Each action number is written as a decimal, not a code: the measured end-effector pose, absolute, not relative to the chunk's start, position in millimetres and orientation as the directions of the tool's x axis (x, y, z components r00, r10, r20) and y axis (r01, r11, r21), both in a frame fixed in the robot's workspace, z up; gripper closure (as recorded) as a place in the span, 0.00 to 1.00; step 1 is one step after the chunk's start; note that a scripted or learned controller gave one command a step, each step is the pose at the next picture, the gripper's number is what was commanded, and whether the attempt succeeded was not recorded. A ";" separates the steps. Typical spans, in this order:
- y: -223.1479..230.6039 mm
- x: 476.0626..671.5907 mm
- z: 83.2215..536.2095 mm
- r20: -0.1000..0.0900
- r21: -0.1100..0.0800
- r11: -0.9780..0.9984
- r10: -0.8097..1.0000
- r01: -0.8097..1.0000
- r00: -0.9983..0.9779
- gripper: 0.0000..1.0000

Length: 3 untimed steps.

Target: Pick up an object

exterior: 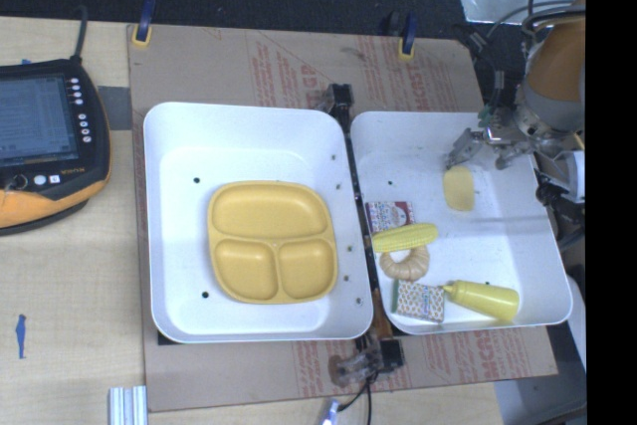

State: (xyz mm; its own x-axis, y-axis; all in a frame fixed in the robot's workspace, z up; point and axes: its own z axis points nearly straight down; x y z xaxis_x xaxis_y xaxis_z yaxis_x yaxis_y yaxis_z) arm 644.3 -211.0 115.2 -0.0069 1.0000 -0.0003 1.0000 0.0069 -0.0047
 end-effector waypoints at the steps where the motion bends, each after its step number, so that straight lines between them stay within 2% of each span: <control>1: -204.8 631.7 91.9 -0.001 -0.004 0.005 1.000 1.000 -0.005 0.00; 2: -194.5 624.2 91.9 -0.001 -0.005 0.006 1.000 1.000 -0.006 0.00; 3: -195.7 624.2 102.6 -0.001 -0.007 0.007 1.000 1.000 -0.007 1.00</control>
State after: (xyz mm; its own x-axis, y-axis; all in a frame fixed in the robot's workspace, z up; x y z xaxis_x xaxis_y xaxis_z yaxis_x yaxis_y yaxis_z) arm 624.2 -195.7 102.6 -0.0072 1.0000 -0.0012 1.0000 0.0072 -0.0068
